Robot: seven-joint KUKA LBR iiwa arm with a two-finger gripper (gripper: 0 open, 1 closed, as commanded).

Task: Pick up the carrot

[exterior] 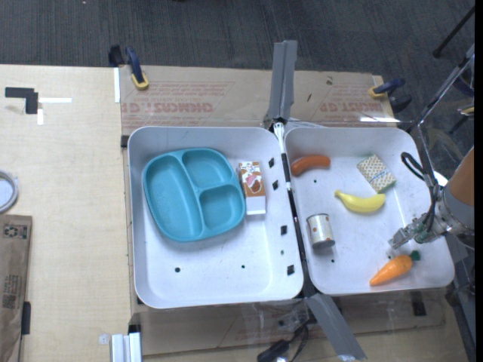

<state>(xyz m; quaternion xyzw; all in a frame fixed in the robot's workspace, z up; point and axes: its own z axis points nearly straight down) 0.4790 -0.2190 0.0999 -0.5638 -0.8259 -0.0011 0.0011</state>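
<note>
Approach is in hand: jaws [406, 236], gap state unclear, hover just above carrot [392, 270]; next, descend and close.

The bench [68, 202] is pale wood with a cardboard sheet [226, 100] laid across its far part. Two white bins sit side by side on it: the left bin [219, 277] toward 9 o'clock, the right bin [339, 274] toward 3 o'clock, their inner rims touching.

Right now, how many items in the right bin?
5: hot dog at top left, patterned block at top right, banana mid, can left of centre, carrot bottom right beside the gripper.
</note>
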